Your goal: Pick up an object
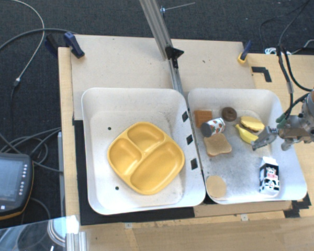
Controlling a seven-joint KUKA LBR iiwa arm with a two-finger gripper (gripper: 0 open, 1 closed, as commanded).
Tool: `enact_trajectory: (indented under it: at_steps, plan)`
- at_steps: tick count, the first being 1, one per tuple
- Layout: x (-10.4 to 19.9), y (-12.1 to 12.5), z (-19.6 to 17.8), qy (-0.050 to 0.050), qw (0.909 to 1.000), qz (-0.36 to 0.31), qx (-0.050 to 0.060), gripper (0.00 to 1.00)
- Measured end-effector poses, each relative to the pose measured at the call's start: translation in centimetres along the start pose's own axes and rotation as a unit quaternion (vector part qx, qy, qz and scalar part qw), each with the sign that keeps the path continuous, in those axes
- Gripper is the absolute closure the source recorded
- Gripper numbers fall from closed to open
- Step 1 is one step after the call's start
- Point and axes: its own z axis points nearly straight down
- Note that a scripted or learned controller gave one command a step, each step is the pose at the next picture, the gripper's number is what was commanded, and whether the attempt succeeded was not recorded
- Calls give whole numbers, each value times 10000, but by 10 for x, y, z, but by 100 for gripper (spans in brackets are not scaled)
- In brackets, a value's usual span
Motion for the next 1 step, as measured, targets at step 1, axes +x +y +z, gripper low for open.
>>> enact_trajectory:
  at_steps: [1]
  plan:
    - [42, -1, 40, 15, 10000, -23, 30, 0]
